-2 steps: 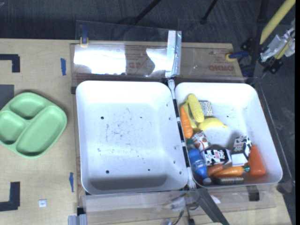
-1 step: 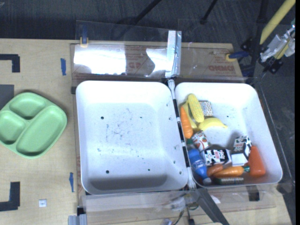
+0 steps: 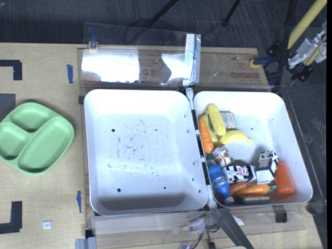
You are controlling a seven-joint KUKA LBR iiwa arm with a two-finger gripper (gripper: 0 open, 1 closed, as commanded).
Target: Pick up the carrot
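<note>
Camera view: the carrot (image 3: 206,135) hugs the right bin (image 3: 290,134)'s left wall; rigid, light, best pinched mid-length. Claw state: cannot tell.

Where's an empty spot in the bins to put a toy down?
The left bin has its whole floor bare. In the right bin, only the back right corner is free, beside the corn and lemon. Its left wall and front, around the carrot, are crowded with toys.

Red print on cardboard (image 3: 228,71) is illegible
</note>
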